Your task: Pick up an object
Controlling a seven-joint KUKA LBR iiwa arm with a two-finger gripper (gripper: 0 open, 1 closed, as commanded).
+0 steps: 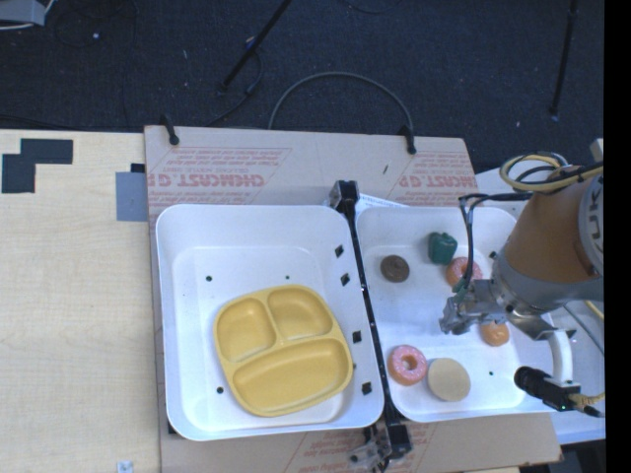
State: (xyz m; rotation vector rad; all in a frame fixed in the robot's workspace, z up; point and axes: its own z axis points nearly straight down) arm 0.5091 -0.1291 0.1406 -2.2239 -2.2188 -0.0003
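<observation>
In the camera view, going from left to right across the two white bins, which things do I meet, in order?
Yellow divided plate → brown donut → pink donut → green object → tool → orange object. The beige disc and the pinkish item beside the arm overlap others in order, so I omit them.
</observation>
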